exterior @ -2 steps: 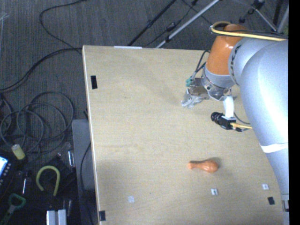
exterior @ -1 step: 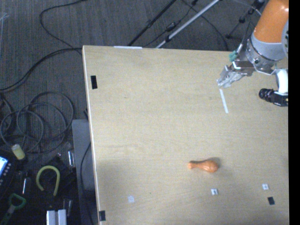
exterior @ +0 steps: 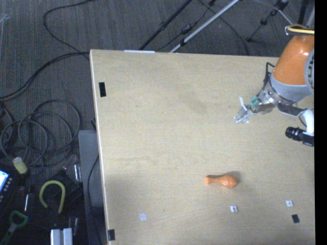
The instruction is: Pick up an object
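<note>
- Camera view is showing you the gripper point(exterior: 243, 112) at the right of the bench, its two pale fingertips point(exterior: 240, 117) standing slightly spread, with nothing between them.
- You are seeing those fingers hanging over bare tan surface, pointing down and toward the left of the picture.
- Behind the fingers, the grey wrist is running up and to the right into the orange band point(exterior: 293, 60) of the arm, which is reaching in from the right edge.
- A black fitting point(exterior: 299, 133) is sticking out just below the wrist, near the right edge.
- The thing you are after, the orange object point(exterior: 222, 180), is lying on its side on the bench point(exterior: 153, 137), well apart from the gripper, below it and a little to its left in the picture.
- You are looking at a bulb-shaped piece: its rounder end is pointing right and its narrow neck is pointing left; it is touching nothing else.
- A few small markers are sitting on the surface: a black one point(exterior: 102, 89) near the upper left edge and small pale squares point(exterior: 234, 208) toward the bottom.
- Off the bench to the left, coiled black cables point(exterior: 41, 131) are lying on the grey carpet, with a yellow-green curved tool point(exterior: 52, 194) below them.
- Beyond the far edge, tripod legs point(exterior: 225, 6) are crossing the floor.
</note>
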You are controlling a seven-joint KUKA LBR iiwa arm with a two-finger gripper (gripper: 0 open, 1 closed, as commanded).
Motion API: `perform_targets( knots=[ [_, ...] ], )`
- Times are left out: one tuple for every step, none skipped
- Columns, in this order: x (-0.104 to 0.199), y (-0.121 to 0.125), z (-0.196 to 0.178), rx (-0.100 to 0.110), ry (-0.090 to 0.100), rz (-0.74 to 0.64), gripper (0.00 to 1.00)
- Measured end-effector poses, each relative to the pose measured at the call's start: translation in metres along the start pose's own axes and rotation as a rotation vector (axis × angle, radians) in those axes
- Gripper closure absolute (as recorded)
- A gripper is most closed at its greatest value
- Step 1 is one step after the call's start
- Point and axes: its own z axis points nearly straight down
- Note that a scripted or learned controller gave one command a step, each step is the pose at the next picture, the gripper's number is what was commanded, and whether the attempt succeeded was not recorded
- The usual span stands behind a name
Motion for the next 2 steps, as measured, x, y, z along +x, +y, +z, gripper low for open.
perform_targets(
  knots=[
    [0.0913, 0.0601, -0.0059, -0.001, 0.002, 0.132, 1.0],
    [0.0913, 0.0601, -0.0058, -0.001, 0.002, 0.132, 0.0]
  ],
)
